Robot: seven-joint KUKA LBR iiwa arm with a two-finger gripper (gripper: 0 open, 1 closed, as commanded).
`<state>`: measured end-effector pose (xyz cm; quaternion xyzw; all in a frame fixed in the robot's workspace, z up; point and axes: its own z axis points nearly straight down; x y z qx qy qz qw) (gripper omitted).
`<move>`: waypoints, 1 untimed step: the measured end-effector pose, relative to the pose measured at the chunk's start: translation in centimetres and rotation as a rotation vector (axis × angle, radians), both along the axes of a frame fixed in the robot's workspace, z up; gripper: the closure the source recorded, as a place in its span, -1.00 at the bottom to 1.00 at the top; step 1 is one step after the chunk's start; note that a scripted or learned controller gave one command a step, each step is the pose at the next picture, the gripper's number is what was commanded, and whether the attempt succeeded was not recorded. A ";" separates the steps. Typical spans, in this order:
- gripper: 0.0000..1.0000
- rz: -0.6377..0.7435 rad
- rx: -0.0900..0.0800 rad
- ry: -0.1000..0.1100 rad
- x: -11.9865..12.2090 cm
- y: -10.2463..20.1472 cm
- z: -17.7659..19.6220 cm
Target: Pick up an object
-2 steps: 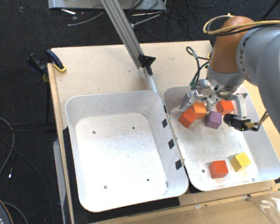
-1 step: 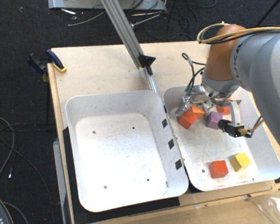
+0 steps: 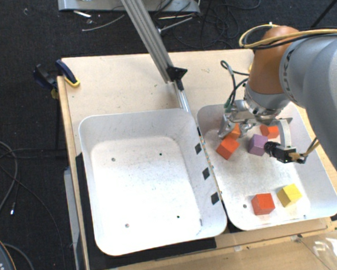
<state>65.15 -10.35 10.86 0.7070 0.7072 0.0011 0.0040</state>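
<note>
The nearest thing to me is an orange block [image 3: 228, 147], a small cube with matte faces, lying tilted in the upper left part of the right bin [image 3: 317, 197]; its top corner runs up under my wrist, so part of it is hidden from the camera; my fingers [image 3: 239, 126] hang just above and to the right of it, close to touching, but I cannot tell whether they are apart or together, nor whether the block sits between them, since my own wrist covers them.

Just to the right of that block lies a purple cube [image 3: 256, 145], near it but apart; above the purple one, a second small orange piece [image 3: 269, 131] peeps out beside my wrist; a black part with a yellow cable [image 3: 281, 152] juts out to the right of the purple cube.

Toward the near edge of the same bin sit a red cube [image 3: 263, 203] and a yellow cube [image 3: 290, 194], just beside one another and well apart from my fingers.

The left bin [image 3: 91, 133] stands side by side with the right one on the pale surface [image 3: 121, 76]; a metal bar [image 3: 150, 35] slants down from the top to the place where the two bins meet.
</note>
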 end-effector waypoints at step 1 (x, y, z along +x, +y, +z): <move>1.00 0.009 0.007 0.000 -2.8 8.5 9.2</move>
